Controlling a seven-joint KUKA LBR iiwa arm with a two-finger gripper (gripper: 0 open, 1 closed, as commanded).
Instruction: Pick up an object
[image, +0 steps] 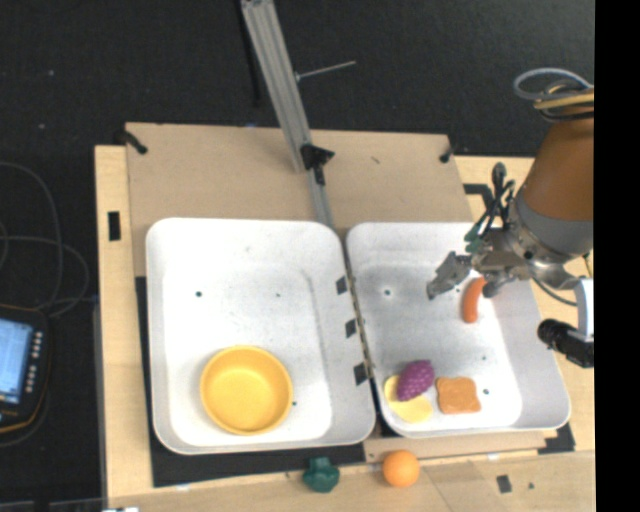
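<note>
Bench (240, 180): one tan board on a dark floor, carrying two shallow white bins side by side, with a grey metal pole slanting in from the top edge.
Bins: two. The left bin (250, 270) holds one object; the right bin (400, 265) holds four.
Arm (560, 180): one, grey with an orange band, reaching in over the right bin's far right corner.
Gripper (468, 277): one, hanging over the right half of the right bin. Its grey fingers (446, 274) look spread; one points left toward the bin's centre, and nothing shows between them.
Yellow bowl (246, 389): one, upright, near the left bin's front edge, left of centre.
Purple grape cluster (415, 379): one, near the right bin's front left corner, lying on top of a pale yellow piece.
Pale yellow piece (410, 407): one, flat, touching the grapes from below.
Orange-brown square (458, 395): one, just right of the grapes along the front edge.
Orange carrot-like stick (471, 301): one, lying near the right bin's right edge, just beside and below the gripper's right side, not clamped.
Orange ball (401, 467): one, on the bench's front edge, outside the bins.
Green object (321, 474): one, small, left of the ball.
</note>
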